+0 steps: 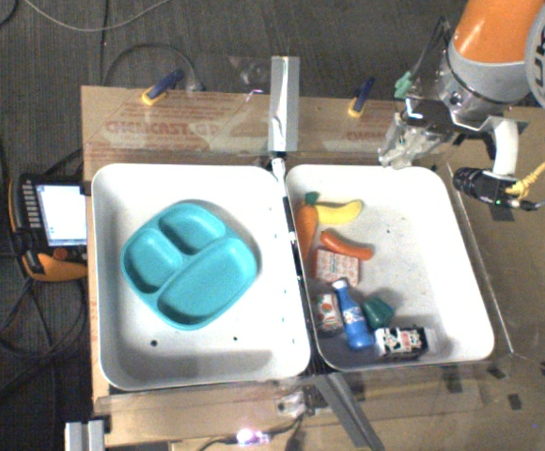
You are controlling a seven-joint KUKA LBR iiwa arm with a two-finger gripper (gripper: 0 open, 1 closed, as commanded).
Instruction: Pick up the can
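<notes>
Red-white can (327, 313): aiming gripper (402, 147) (claw state unreadable) straight down, keeping clear of blue bottle (351, 318) just beside it.

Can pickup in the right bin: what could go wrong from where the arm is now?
1. The can lies packed among a blue bottle, a red-and-white carton and a green piece, so the fingers may catch a neighbour.
2. It sits close to the bin's left wall, which may block a finger.
3. The gripper hovers over the far rim, well away from the can.
</notes>
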